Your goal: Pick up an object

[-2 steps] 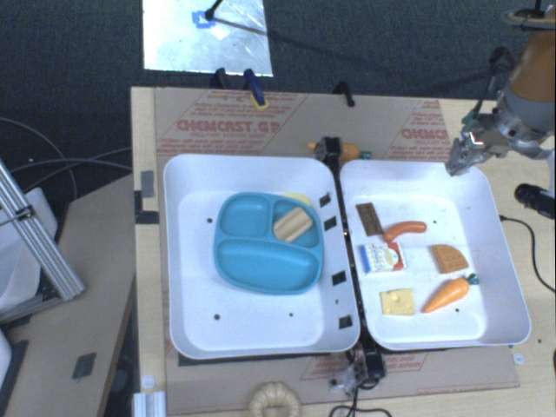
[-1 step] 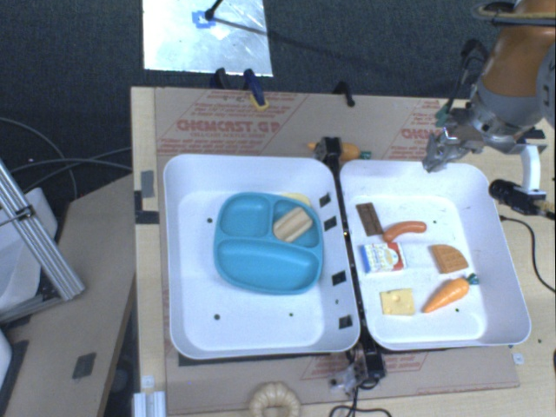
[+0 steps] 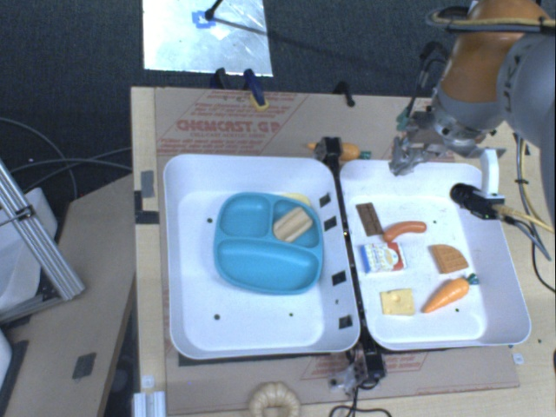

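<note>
1. The pincer (image 3: 406,161) hung over the far edge of the right bin (image 3: 504,276), above all the food; whether it was spread or pressed together, I cannot tell.
2. Inside the right bin lay a chocolate bar (image 3: 369,219), a sausage (image 3: 405,229), a small milk carton (image 3: 381,256), a slice of toast (image 3: 448,258), a carrot (image 3: 447,293) and a cheese cracker (image 3: 398,302).
3. Just left of the right bin, the left bin (image 3: 195,320) carried a blue plate (image 3: 261,259) with a bread roll (image 3: 293,225).
</note>
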{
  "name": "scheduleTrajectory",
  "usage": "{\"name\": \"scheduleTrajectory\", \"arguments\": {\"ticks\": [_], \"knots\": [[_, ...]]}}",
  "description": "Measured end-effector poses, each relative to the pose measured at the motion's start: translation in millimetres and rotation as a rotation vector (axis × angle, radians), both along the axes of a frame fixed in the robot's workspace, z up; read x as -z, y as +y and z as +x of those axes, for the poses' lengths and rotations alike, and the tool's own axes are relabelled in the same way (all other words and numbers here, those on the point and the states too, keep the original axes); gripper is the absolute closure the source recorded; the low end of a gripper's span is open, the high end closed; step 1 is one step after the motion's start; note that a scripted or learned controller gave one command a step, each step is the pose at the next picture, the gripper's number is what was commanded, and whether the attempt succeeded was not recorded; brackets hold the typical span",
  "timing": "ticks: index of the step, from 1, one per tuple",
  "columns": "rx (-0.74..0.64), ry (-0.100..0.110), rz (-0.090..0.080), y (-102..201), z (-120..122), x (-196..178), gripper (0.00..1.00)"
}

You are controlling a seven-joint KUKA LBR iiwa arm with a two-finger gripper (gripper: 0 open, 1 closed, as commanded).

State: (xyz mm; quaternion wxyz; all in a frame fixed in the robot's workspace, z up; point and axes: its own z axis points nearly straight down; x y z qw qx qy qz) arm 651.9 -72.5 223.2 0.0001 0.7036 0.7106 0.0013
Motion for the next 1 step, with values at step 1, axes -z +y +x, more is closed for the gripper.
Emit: {"name": "scheduleTrajectory", "arguments": {"ticks": [1], "knots": [[0.001,-0.001,-0.001,60.3,7.7,-5.0,1.0]]}}
